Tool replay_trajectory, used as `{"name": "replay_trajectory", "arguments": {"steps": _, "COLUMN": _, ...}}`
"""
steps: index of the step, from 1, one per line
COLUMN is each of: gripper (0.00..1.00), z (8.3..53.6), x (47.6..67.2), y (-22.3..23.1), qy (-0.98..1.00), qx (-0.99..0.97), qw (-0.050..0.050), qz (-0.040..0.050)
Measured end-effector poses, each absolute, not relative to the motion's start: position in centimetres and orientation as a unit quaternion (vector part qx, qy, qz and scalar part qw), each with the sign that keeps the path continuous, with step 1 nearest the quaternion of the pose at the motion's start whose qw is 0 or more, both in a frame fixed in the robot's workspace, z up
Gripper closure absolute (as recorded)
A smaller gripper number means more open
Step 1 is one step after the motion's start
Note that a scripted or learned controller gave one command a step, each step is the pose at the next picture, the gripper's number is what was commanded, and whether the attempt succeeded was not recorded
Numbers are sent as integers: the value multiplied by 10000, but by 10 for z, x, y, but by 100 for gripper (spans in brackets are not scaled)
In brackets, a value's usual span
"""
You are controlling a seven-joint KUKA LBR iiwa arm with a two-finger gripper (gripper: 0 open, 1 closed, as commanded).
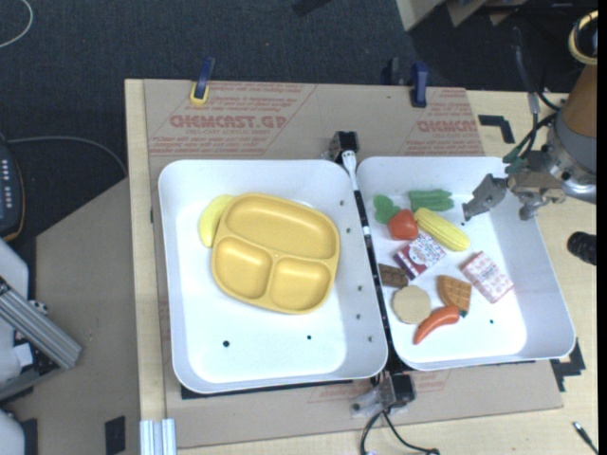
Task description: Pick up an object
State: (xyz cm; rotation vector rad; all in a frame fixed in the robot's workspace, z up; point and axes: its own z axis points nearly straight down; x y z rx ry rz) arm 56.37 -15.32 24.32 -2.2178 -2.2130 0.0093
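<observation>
Two shallow white bins sit side by side on the desk (285,112), which is topped with a brown board printed in red letters. The left bin (190,282) carries a yellow divided plate (275,252) with three compartments, and a yellow banana-like piece (212,218) pokes out from under the plate's upper left edge. The right bin (541,292) holds a cluster of toy foods: a green leafy piece (384,205) and a green pepper-like piece (431,198) near the top, a red tomato (403,224) just below them, a yellow corn cob (442,228) lying at a slant beside the tomato, a small red and white packet (422,252), a brown chocolate-like bar (392,275), a round tan cookie (412,303), a golden waffle piece (455,292), a pink and white wrapped packet (487,276) and an orange-red chili pepper (437,323) nearest the bottom. The gripper (505,200) hangs over the upper right part of the right bin, near the corn cob and green pepper but apart from them. Its two fingers are spread apart with nothing between them. The grey arm (579,150) reaches in from the right edge. Two clamps, one yellow (200,85) and one blue (418,83), grip the board's far edge.
</observation>
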Motion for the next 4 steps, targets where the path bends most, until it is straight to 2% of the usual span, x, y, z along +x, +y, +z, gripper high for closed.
{"name": "replay_trajectory", "arguments": {"steps": 1, "gripper": 0, "z": 249, "x": 566, "y": -153, "qy": -7072, "qx": -7071, "qw": -4, "qz": -1}}
{"name": "replay_trajectory", "arguments": {"steps": 3, "gripper": 0, "z": 126, "x": 560, "y": -140, "qy": -7072, "qx": -7070, "qw": 39, "qz": 18}}
{"name": "replay_trajectory", "arguments": {"steps": 4, "gripper": 0, "z": 88, "x": 563, "y": -139, "qy": -7071, "qx": -7071, "qw": 9, "qz": -25}}
